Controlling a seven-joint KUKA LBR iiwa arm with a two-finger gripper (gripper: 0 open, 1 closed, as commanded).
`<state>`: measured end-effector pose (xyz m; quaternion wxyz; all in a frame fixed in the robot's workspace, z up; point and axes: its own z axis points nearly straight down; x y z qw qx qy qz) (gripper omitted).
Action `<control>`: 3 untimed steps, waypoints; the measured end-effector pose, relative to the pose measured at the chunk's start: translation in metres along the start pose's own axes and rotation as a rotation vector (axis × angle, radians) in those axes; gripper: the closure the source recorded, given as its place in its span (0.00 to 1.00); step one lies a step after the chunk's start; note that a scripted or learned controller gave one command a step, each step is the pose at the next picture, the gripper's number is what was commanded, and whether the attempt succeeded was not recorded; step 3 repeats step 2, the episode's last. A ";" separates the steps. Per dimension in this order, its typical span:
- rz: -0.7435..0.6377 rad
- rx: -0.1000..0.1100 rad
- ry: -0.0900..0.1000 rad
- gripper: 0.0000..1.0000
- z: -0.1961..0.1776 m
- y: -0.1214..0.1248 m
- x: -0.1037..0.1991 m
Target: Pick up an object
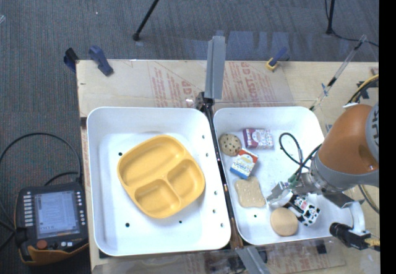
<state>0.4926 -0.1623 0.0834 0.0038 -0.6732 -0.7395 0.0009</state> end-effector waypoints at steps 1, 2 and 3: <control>0.009 0.004 0.002 1.00 -0.006 -0.001 -0.003; 0.157 0.001 -0.003 1.00 -0.100 0.074 0.050; 0.157 0.001 -0.003 1.00 -0.100 0.074 0.050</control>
